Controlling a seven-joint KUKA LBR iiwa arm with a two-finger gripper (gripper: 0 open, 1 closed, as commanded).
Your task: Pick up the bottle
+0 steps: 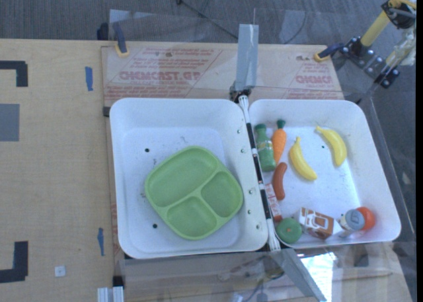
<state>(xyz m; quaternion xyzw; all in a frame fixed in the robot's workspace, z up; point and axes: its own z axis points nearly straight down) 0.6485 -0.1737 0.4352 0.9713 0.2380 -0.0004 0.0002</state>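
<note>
A small green bottle [266, 149] with a pale label lies lengthwise in the right bin [377, 162], tight against that bin's left wall. Its cap end points to the far side. An orange carrot [279, 142] lies right beside it, and a brown sausage [279, 180] just below. In the near right corner of the same bin lies a clear bottle-like item with an orange cap [357, 219].
Two yellow bananas [303, 160] [334, 144] lie mid-bin. A green round fruit [289, 230] and a small carton [317, 223] sit along the near wall. The left bin [125, 135] holds a green divided plate [193, 192]. A yellow clamp stand [380, 26] is at the upper right.
</note>
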